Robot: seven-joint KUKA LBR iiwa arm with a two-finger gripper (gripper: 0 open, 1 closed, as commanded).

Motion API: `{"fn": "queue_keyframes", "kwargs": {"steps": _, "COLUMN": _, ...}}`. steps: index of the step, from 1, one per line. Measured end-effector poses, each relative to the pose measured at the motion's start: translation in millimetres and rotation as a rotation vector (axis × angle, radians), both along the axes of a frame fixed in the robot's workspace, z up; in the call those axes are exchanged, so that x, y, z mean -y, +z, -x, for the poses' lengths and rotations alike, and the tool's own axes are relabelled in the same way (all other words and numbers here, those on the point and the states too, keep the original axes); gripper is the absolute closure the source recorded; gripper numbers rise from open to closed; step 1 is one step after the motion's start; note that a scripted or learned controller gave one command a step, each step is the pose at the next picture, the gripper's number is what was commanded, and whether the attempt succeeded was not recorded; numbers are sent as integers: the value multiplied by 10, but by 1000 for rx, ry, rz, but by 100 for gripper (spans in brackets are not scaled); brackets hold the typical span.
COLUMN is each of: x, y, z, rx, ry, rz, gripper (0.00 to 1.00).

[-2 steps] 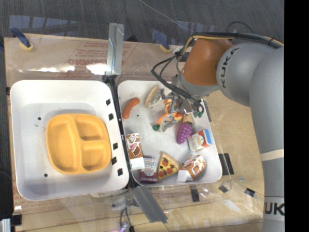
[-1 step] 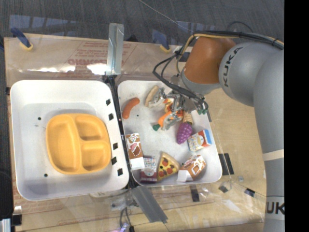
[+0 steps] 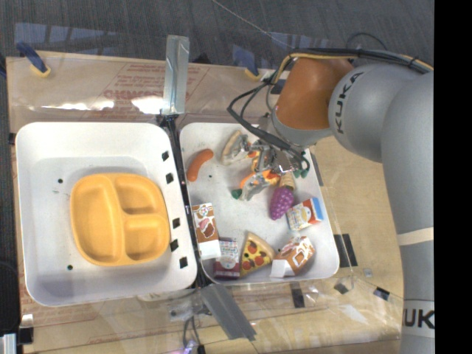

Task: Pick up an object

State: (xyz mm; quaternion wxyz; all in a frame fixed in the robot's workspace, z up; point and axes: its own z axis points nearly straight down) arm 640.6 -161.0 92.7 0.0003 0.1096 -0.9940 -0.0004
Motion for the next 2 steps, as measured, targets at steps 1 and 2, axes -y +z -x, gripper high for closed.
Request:
{"fn": "queue_keyframes", "kwargs": {"steps": 1, "x": -13, "y": 115, "z": -17, "rx": 4, "ry": 5, "rz": 0, "gripper": 100}}
{"fn": "queue_keyframes", "kwargs": {"steps": 2, "x": -448, "y": 1540, "z": -32, "rx": 20, "ry": 153, "rz": 5, "gripper": 100}}
